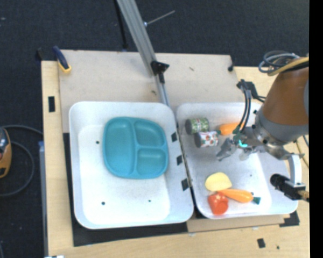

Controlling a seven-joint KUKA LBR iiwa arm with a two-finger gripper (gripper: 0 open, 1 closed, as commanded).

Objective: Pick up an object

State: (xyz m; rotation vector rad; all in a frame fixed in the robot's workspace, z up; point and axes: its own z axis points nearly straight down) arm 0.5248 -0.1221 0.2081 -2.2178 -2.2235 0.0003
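Patterned can (207,139) lying just left of tool (230,149) (fingers' state unclear), green can (197,125) beside it

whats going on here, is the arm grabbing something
The arm reaches in from the right, and its hand hangs over the right bin, near two small cans and an orange piece. Nothing shows between its fingers. A yellow piece, a carrot and a red piece lie at the bin's near end. The left bin holds a blue tray.
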